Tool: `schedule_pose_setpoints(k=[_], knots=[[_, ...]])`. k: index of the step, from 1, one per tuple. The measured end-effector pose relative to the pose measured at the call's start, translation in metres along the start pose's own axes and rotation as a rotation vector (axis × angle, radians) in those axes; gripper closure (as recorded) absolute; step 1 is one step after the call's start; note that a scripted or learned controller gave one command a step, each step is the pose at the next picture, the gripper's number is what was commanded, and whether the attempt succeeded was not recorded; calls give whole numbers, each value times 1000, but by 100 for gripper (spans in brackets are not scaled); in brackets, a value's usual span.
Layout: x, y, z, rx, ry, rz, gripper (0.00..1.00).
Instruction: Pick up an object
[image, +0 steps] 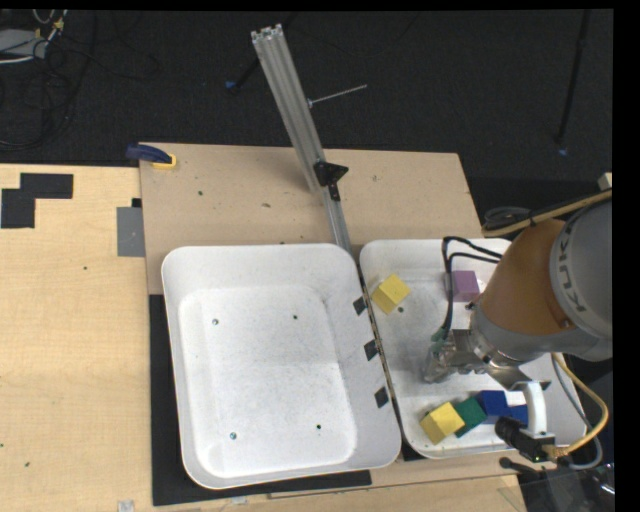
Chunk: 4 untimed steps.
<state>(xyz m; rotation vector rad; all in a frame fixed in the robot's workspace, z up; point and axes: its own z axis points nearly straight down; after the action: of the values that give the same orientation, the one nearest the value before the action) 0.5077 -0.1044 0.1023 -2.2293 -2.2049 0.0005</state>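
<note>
Here, working left to right across your bench. No label or writing is legible on any item; partial lettering on the arm's grey housing (590, 270) is cut off and unreadable.

Left bin (190, 270): shallow, white, only small dark specks on its floor.

Metal rail (292, 105): slants down from the top to the seam between the bins, with a black clamp partway along it.

Right bin (375, 262): shallow, white, holding all the loose pieces.

Yellow block (391, 292): near the bin's upper left, turned diamond-wise, no clear long axis, well apart from the arm.

Yellow piece (440, 422): at the near edge, touching a green block (468, 413), which touches a blue block (494, 404). You can read the three as one row, long axis running left to right and rising slightly toward the right.

Purple block (464, 284): upper middle, just beside the arm's orange band (525, 285), black cable looping over it.

Gripper (440, 362): low over the bin's middle, between the yellow block and the row. You cannot tell whether it is parted or closed; the wrist hides it.
</note>
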Motion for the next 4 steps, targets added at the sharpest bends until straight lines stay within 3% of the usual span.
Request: schedule_pose_setpoints(k=[1, 2, 4], knots=[[-4, 3, -62, -7, -4, -13, 100], [-5, 3, -101, -6, -4, -11, 100], [100, 3, -108, 0, -1, -15, 100]])
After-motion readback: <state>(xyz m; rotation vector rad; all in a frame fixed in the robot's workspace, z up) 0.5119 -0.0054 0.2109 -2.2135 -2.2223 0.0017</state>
